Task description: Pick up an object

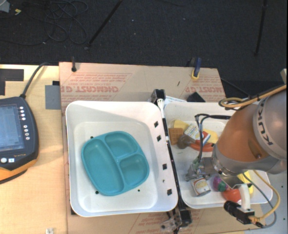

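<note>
Risk: the right-hand shallow white bin (268, 195) is crowded, with several small things touching or overlapping near its front edge, so a descent there could, in my judgement, clip two at once, or push one aside and come up with nothing.
Cause: the bulky grey arm with its orange band (241, 143) covers much of that bin, and the items under it are hidden, so the best target cannot be judged from here.
Second risk: the loose black and yellow cables (207, 126) trailing over the back of the right bin might snag on something as the arm lifts.
End effector: the two-finger gripper (198, 171) sits low over the middle of the right bin, close to the divider between the bins.
Opening: I cannot tell how the fingers stand; they are too small and dark against the clutter.
Contact: the tip looks to be just above or touching a small pale boxy item (201, 186), but nothing is visibly held.
Task's thing: candidates lie in the right bin: a yellow block (180, 127) near its back left corner, a purple piece (216, 183) and a red-orange piece (233, 194) near its front edge.
Left bin: the left-hand white bin (80, 117) carries a teal divided plastic plate (115, 163), lying flat near its middle, well apart from the gripper.
Progress: the pick is not yet done.
</note>
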Tool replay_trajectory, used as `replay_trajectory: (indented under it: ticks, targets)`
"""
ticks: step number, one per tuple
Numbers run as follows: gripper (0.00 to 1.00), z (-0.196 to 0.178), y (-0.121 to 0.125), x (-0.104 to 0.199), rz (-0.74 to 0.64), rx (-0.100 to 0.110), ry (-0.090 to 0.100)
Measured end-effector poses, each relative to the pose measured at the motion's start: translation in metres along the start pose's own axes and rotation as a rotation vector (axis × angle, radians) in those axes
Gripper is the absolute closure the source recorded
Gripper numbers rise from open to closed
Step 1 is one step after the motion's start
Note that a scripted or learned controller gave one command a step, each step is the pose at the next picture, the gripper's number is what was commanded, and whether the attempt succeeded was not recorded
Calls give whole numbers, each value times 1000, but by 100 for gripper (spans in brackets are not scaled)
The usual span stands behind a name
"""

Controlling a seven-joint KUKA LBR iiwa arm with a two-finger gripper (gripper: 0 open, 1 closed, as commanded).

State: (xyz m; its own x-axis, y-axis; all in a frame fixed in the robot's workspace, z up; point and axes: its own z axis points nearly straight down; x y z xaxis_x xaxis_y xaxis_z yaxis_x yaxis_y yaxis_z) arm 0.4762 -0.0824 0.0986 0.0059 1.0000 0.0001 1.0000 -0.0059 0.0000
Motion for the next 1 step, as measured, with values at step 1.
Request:
replay_trajectory:
  ticks: [1]
  targets:
    - [100,-94,45,80,-15,-8,3]
